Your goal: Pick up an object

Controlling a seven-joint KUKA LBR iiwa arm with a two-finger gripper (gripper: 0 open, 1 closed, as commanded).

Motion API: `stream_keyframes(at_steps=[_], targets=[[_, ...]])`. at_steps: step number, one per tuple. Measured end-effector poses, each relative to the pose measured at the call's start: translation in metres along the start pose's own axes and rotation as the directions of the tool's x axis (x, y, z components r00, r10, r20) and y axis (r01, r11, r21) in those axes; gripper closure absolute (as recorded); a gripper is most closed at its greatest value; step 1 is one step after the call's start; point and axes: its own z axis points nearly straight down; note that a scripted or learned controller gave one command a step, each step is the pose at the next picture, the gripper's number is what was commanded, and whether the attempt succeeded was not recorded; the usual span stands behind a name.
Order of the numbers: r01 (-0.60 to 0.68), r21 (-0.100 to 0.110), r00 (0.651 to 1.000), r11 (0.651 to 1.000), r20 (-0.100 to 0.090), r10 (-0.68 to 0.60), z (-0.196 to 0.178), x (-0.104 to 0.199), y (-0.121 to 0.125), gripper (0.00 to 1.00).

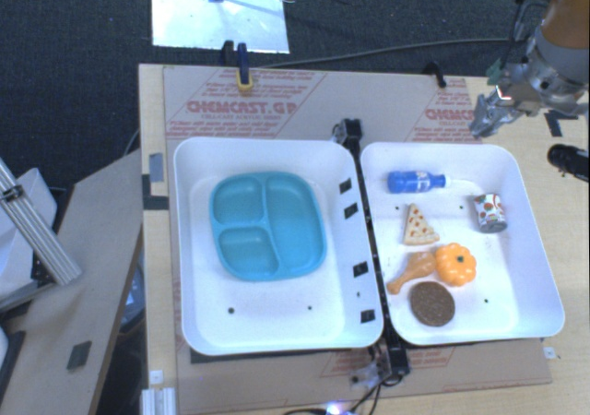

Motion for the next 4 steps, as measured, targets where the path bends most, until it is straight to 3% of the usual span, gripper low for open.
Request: stream_keyframes(at_steps=[4], targets=[[0.002, 0.007, 1.0, 1.0, -0.003, -0.002, 0.025, 0.218, -0.046, 1.0]])
